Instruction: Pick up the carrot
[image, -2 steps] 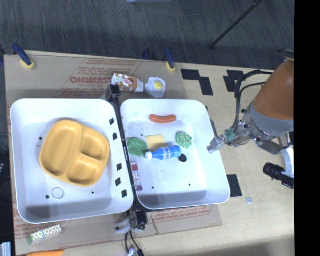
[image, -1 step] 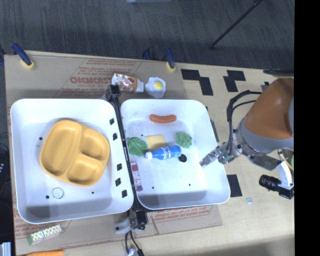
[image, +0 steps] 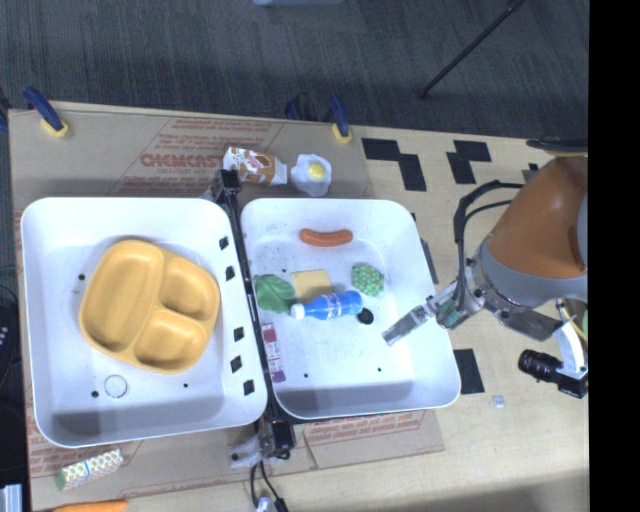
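Bins sit side by side on the bench, and the left bin holds a yellow divided plate, lying a little left of its middle. Beyond the far rims, near the seam between the two bins, a small brown and white packet lies on the cardboard, with a white and yellow egg toy just to its right. In the right bin, a green leafy toy lies near the left wall, touching a yellow block to its right. A blue bottle lies on its side just near of that block, its white cap pointing left. The carrot, a slim orange piece, lies on its side toward the far wall, apart from the other things. A green bumpy ball sits right of the block, and a small black object lies just past the bottle's right end. The gripper hangs over the bin's right part, well away from the carrot, with nothing between its fingers; I cannot tell whether they are parted or closed.
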